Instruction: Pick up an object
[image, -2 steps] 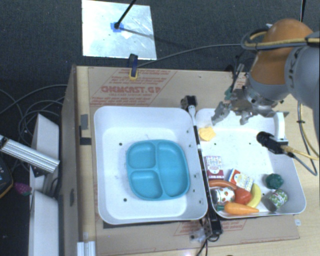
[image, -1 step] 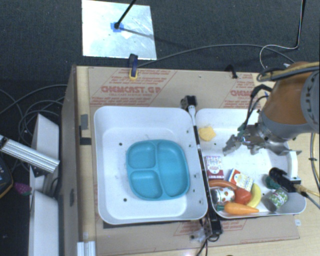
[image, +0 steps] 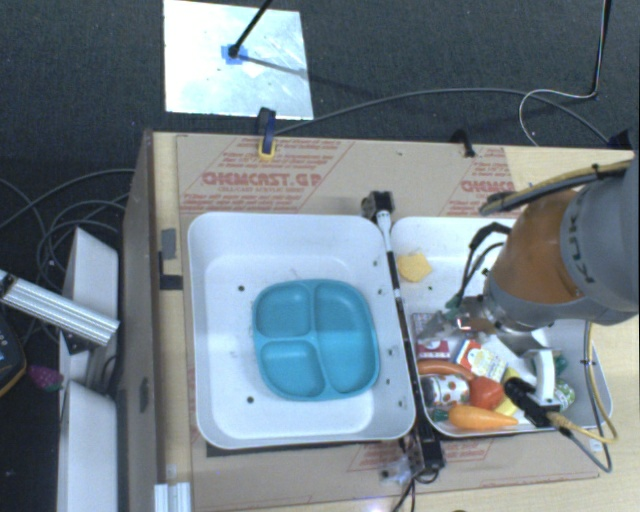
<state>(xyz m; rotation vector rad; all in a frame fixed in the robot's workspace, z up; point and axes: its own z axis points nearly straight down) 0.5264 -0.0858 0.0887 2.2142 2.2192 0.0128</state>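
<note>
The arm (image: 560, 260) reaches in from 3 o'clock over the right bin (image: 440, 235), its gripper (image: 447, 322) low at the bin's left side, just above a heap of toy food. Whether its fingers are apart or together cannot be told from this slant, and nothing shows between them.

The pickable things crowd the bin's 6 o'clock end: a red-and-white packet (image: 437, 349) just below the gripper, a sausage (image: 443, 369) under that, a tomato (image: 486, 392), a carrot (image: 480, 418) along the near wall, and a white piece (image: 483, 358) beside the tomato. A yellow chip (image: 414, 266) lies alone toward 11 o'clock, well apart from the heap. The left bin (image: 230, 250) holds a blue tray (image: 316, 337) with four compartments.

The step in hand looks like the descent onto a target, with the task barely begun. To do it well, the packet nearest the gripper is the likely choice, but it lies flat and touches the sausage, so the fingers would need to straddle its narrow side and go down squarely, or they may skid off or drag a neighbour. The divider wall at 9 o'clock stands close; the approach should stay vertical to avoid clipping it. The lone chip offers cleaner access but a thin profile. A lift straight up, checked for something actually caught, would settle it.
</note>
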